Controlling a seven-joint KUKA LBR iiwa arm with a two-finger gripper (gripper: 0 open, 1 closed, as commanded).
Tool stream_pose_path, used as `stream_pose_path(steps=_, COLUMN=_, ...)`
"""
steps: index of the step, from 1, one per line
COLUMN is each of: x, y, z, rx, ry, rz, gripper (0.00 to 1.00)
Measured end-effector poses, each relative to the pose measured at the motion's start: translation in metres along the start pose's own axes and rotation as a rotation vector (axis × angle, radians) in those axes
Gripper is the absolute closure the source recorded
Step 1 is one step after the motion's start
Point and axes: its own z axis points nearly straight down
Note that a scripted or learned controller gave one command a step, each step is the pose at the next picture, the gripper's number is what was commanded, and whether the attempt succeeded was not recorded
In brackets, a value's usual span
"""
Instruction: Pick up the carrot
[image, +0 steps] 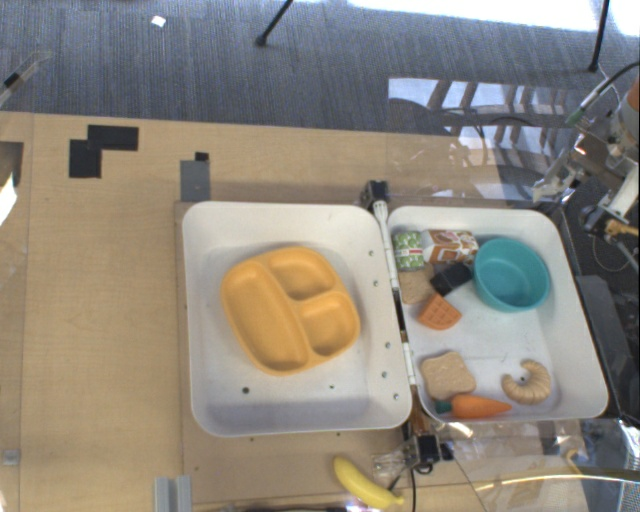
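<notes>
The carrot (482, 406) is orange with a small green end and lies flat along the front wall of the right bin (575, 330). It sits just in front of a bread slice (447, 375) and to the left of a croissant (528, 382). My arm comes in at the upper right, and its gripper (566, 176) hangs over the bin's far right corner, well away from the carrot. Nothing is seen held in it.
The right bin also holds a teal bowl (511, 273), an orange wedge (438, 312), a black block (452, 277) and small food packets (432, 246). A yellow divided plate (290, 307) lies in the left bin (210, 400). A banana (365, 484) rests on the bench in front.
</notes>
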Motion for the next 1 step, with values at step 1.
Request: stream_pose_path(steps=1, x=0.0534, y=-0.1179, z=0.0266, rx=0.018, ry=0.000, rz=0.032, gripper=0.00)
